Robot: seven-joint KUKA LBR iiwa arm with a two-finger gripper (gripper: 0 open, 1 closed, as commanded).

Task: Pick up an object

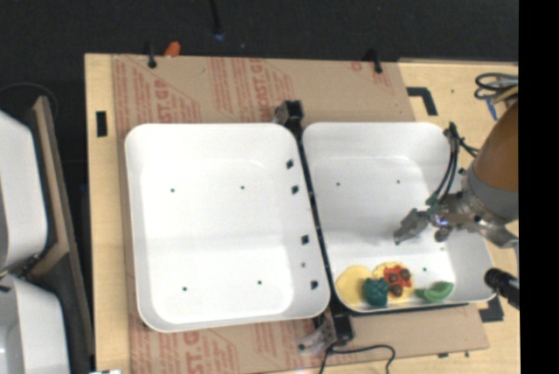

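Note:
Several small objects lie together along the near edge of the right bin [367,155]: a pale yellow flat piece [351,284], a teal block [376,294], a red and dark lumpy toy [397,275] and a green piece [436,290]. My gripper [417,225] hangs over the right bin's right side, above and slightly right of this cluster. Its grey fingers [407,229] point left and down with nothing between them. The arm's orange band [500,158] shows at the right edge.
The left bin [214,224] sits beside the right one, with a black clip-lined divider [306,215] between them. Both rest on a cardboard sheet [227,88] on the bench. Cables [452,162] run along the arm near the right bin's wall.

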